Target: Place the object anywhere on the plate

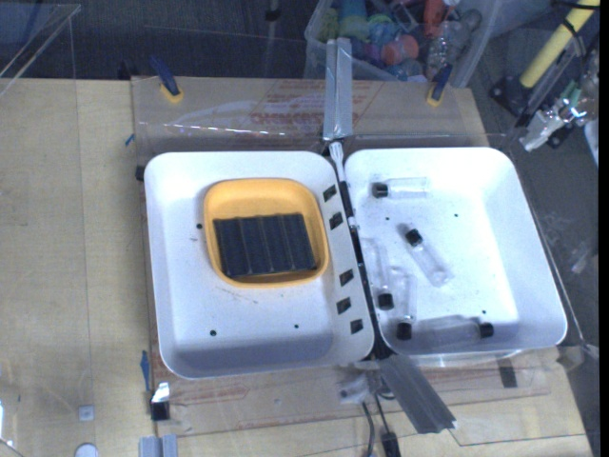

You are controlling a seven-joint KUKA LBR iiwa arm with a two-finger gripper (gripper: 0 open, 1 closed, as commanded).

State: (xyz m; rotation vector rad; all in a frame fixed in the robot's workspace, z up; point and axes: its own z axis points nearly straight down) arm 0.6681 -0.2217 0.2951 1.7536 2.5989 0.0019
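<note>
The wooden bench (67, 255) bears two white bins, left (171, 255) and right (519, 255), touching side by side.

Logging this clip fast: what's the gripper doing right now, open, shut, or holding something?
Gripper: cannot be told from the camera view. The dark ridged object already lies on the yellow plate in the left bin.

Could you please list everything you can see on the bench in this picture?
white bins: two, white, side by side on the bench
plate: one, yellow-orange, in the left bin
dark ribbed block: one, black, lying on the plate
clear tubes with black caps: several, transparent, scattered in the right bin; exact count unclear
container of toys: one, clear with mixed colours, behind the bins
blue clamps: two, blue and yellow, at the rear of the bench
</note>
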